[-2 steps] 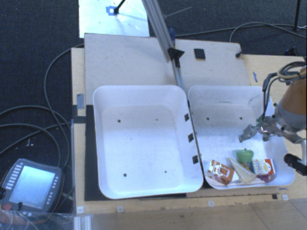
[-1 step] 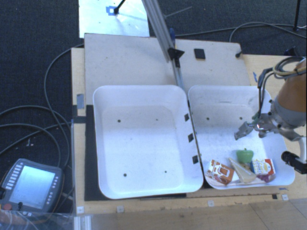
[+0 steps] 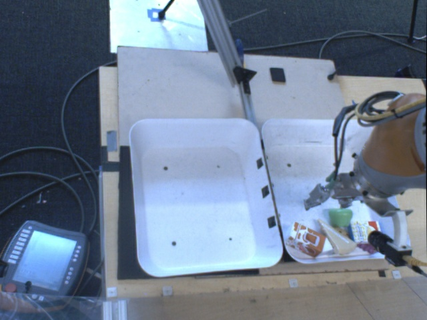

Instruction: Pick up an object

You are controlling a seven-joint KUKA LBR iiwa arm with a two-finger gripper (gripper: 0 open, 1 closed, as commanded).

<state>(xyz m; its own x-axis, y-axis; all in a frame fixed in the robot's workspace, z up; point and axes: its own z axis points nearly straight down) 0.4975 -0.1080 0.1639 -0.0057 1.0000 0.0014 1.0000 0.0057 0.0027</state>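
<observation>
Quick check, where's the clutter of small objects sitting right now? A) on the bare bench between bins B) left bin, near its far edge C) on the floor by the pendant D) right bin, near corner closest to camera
D: the green object, the red-and-white packet and the other small items lie in the near end of the right bin, below the end effector.

Bench [image 3: 293, 287], 2 white bins [image 3: 200, 192] (side by side)

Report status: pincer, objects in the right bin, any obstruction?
Pincer over right bin, nothing visibly gripped. Green object, red-white packet, cream wedge clustered front corner. No obstruction visible.
</observation>
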